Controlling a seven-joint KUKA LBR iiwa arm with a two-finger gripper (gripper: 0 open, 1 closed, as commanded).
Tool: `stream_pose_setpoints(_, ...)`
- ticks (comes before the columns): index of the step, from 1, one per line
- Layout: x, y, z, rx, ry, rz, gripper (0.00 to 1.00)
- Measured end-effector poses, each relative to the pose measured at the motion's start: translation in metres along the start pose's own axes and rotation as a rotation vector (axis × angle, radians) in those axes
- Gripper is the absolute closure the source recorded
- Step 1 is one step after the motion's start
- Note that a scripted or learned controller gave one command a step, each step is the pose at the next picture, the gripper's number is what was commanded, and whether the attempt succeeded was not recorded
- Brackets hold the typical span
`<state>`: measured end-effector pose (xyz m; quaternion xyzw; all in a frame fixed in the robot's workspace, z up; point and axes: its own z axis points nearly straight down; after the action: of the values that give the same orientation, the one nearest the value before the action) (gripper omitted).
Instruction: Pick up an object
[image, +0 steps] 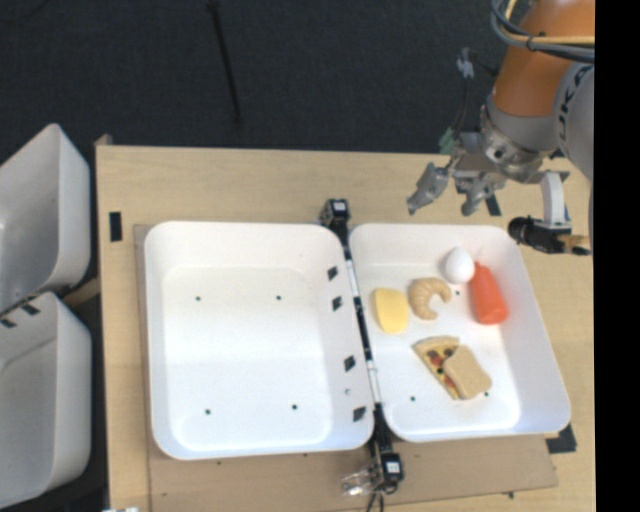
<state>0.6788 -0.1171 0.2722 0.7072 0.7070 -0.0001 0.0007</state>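
Observation:
The right bin (530, 400) holds a white egg (458, 264), an orange-red carrot-like piece (487, 294), a tan croissant (430, 296), a yellow piece (392, 310) and a pizza slice with a cracker-like piece (453, 367). My gripper (455, 195) hangs above the far edge of the right bin, clear of all the objects. Its two fingers are spread apart with nothing between them.
The left bin (245, 335) lies beside the right one, joined along a black-clipped seam (355, 320). White containers (40, 300) stand off the bench at the left. The wooden bench edge frames both bins.

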Motion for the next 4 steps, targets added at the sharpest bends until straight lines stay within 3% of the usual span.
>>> stream_pose_setpoints(1,0.000,0.001,-0.011,-0.001,0.000,-0.003,1.00)
stream_pose_setpoints(2,-0.016,-0.056,0.069,0.009,0.001,0.002,1.00)
stream_pose_setpoints(3,-0.069,-0.122,0.108,0.007,-0.001,0.007,1.00)
stream_pose_setpoints(4,0.044,-0.080,0.069,-0.005,0.003,-0.012,1.00)
